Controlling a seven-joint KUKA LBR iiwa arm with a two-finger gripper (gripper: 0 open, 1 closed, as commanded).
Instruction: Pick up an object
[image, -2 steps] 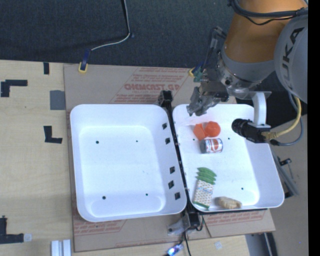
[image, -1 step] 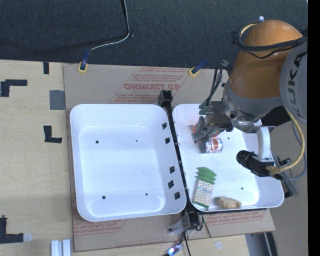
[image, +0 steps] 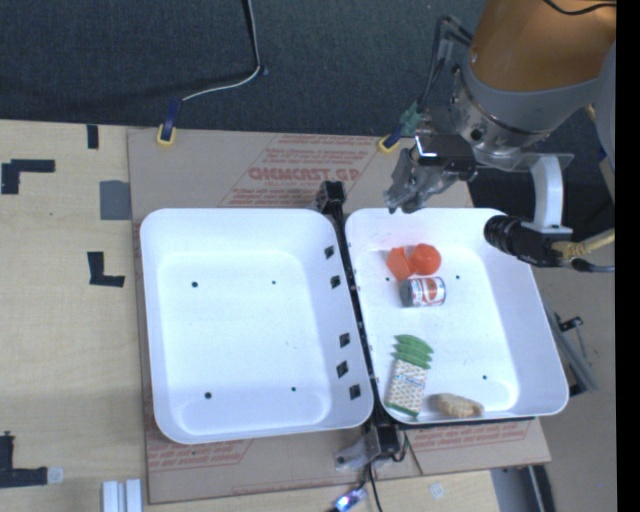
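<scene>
Entry, one moment, camera above the bench.

Pincer (image: 408, 203): hung at the end of the grey arm with its orange band (image: 540, 40), over the far rim of the right bin (image: 520, 330). Tips dark and close together; nothing seen between them. Whether they were parted or closed could not be told.

Orange object (image: 414, 260): rounded, lay in the right bin just below the pincer, nearer the camera, apart from the tips.

Small can (image: 424, 291): red and white label, on its side, touching or just beside the orange object, further from the pincer.

Green pod-like item (image: 413, 348): well below the pincer, toward the near rim.

Small carton (image: 406, 386): pale, printed, just beyond the green item, its top edge touching it.

Tan lump (image: 455, 405): beside the carton, farthest from the pincer, by the near rim.

Left bin (image: 240, 330): white, to the pincer's left and below, joined to the right bin along a dark divider (image: 345, 300).

Cardboard sheet (image: 290, 175): under both bins.
</scene>
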